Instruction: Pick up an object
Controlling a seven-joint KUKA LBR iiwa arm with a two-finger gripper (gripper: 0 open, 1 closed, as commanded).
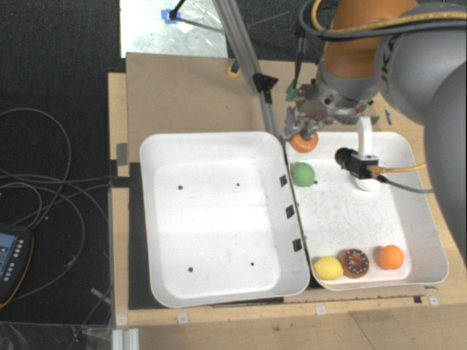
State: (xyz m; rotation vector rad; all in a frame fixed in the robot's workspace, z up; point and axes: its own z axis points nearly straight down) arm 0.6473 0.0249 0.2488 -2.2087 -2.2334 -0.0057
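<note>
My gripper (303,128) hangs over the far left corner of the right bin (416,217). Directly below its tip, touching or nearly touching it, is an orange round object (304,144); whether it is gripped cannot be seen. A green ball (302,173) lies just in front of that, near the bin's left wall. Along the near edge of the same bin lie a yellow lemon (328,267), a brown donut (355,262) and an orange ball (391,257).
The left bin (157,195) adjoins the right one along a shared wall with black clips (290,211). A white and black fitting with a yellow cable (361,162) hangs from the arm over the right bin. A grey pole (244,46) slants in at the back.
</note>
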